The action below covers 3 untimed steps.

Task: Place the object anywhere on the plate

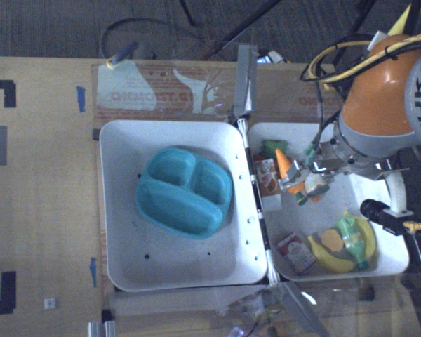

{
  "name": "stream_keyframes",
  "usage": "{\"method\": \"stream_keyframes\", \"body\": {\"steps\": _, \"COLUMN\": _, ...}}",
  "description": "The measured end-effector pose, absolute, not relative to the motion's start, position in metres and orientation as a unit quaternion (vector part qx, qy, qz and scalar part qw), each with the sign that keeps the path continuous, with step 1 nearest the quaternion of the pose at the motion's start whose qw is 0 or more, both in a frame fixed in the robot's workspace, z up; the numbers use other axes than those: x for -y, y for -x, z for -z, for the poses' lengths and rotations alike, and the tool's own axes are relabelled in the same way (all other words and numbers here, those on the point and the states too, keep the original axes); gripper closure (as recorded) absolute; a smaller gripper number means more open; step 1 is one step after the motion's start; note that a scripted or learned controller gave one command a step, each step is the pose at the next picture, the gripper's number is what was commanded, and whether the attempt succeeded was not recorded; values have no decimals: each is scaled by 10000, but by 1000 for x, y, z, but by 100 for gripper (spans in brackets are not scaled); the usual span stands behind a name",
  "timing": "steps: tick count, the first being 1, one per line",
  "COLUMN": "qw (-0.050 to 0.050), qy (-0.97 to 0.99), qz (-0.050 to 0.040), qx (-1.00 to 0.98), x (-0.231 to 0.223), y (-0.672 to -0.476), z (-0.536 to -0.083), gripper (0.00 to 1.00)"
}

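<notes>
A blue divided plate (186, 192) lies in the middle of the left bin (119, 258). My gripper (305, 182) hangs low in the upper left part of the right bin (393, 262), under the grey and orange arm. It is right beside an orange toy carrot (283, 163), and small orange and white bits (303, 192) sit just beneath it. The wrist hides what lies directly under the gripper, so I cannot tell whether anything is held.
The right bin also holds a green item (274, 146), a brown packet (268, 177), a red packet (295, 251), a banana (340, 258) and a green bottle (354, 239). A raised divider (256, 209) separates the two bins. Cables (337, 55) loop above the arm.
</notes>
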State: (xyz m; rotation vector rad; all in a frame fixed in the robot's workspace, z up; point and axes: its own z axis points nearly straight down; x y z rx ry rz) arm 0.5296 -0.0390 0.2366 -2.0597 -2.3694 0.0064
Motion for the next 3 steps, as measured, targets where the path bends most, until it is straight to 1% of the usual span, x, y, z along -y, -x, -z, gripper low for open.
{"method": "stream_keyframes", "body": {"steps": 1, "qw": 19, "qy": 6573, "qz": -14, "qx": 7536, "x": 53, "y": -488, "z": -212, "gripper": 100}}
{"method": "stream_keyframes", "body": {"steps": 2, "qw": -2, "qy": 5589, "qz": -4, "qx": 8292, "x": -52, "y": -514, "z": -232, "gripper": 100}}
{"method": "stream_keyframes", "body": {"steps": 3, "qw": -3, "qy": 5591, "qz": -3, "qx": 8291, "x": -52, "y": -514, "z": -233, "gripper": 0}}
